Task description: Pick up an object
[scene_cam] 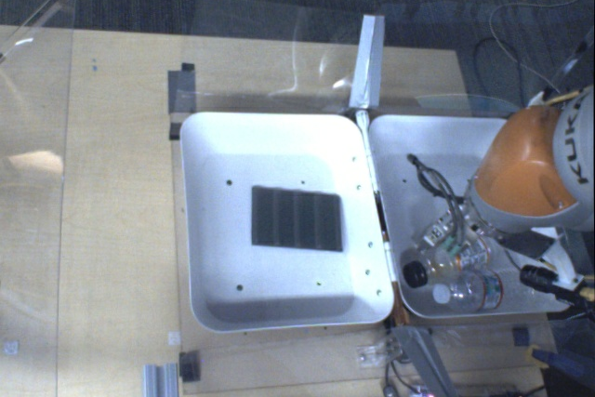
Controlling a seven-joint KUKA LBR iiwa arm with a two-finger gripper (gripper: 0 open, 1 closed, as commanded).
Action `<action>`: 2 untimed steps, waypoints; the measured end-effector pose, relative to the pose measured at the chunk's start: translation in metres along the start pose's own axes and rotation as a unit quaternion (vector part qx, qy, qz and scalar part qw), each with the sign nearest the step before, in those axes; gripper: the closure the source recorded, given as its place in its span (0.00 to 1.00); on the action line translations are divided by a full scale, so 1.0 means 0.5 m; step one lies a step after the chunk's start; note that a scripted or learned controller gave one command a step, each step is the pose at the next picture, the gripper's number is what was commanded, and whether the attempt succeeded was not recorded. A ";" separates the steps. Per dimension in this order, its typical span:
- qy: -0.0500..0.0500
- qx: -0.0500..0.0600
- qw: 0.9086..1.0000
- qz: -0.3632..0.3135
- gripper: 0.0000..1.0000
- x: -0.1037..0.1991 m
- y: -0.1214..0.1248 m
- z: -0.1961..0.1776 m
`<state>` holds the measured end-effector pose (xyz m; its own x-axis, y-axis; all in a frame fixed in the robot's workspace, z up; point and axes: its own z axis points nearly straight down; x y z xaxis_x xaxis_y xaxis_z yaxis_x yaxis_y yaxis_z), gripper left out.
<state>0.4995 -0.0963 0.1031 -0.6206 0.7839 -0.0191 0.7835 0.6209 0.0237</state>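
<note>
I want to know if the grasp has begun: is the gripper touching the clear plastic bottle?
Cannot tell. In the camera view the gripper overlaps the clear plastic bottle in the right white bin; glare hides any gap.

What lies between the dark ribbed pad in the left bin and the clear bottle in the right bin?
In the camera view, bare white floor, then the two bins' adjoining rims, separate the dark ribbed pad from the clear bottle.

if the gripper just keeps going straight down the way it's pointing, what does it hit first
Most likely the clear plastic bottle lying near the right bin's front edge, directly under the gripper. Depth is hard to judge from this slanted view, so it may reach the bin floor beside it.
</note>
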 end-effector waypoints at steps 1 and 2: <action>0.007 0.008 0.998 -0.066 1.00 -0.112 0.082 -0.089; 0.006 0.007 0.995 -0.101 1.00 -0.225 0.104 0.033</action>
<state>0.6108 -0.1522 0.0899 -0.7660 0.6428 -0.0111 0.6427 0.7660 0.0071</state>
